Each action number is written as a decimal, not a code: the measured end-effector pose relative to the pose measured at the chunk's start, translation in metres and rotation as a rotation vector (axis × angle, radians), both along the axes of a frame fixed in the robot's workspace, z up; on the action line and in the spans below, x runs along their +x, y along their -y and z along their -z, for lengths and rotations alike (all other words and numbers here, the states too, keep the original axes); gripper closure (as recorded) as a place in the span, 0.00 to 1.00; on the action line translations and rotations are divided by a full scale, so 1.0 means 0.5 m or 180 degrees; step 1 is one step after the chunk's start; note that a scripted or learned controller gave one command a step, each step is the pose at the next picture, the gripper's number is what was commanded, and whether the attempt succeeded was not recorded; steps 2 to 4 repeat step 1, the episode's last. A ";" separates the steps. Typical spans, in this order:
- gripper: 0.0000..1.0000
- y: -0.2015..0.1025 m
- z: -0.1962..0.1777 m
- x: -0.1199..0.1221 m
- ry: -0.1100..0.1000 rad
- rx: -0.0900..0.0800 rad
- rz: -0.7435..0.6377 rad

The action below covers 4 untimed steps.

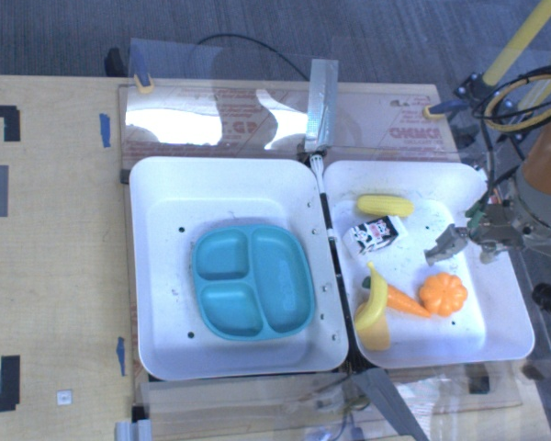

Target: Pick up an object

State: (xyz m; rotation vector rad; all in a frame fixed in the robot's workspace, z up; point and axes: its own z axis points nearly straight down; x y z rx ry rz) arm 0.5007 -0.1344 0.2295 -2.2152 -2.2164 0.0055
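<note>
Single fixed camera: mounted above the pale wooden table, angled downward, medium distance; both shallow white plastic bins framed, arm entering right of them.

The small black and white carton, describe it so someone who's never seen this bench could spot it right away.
Look in the right-hand white bin, the one without the blue divided plate. Near its middle, just below the yellow corn-like piece at the top, lies the carton. It is the only black-and-white, boxy item there; its neighbours are yellow or orange play foods.

Grey metal gripper with green-tinted wrist parts, black cables, and an orange band above.
</note>
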 end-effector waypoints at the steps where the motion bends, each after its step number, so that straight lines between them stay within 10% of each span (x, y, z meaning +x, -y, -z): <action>1: 0.00 0.058 0.234 -0.051 -0.0016 -0.0006 0.0369; 4: 0.00 0.058 0.234 -0.051 -0.0016 -0.0006 0.0369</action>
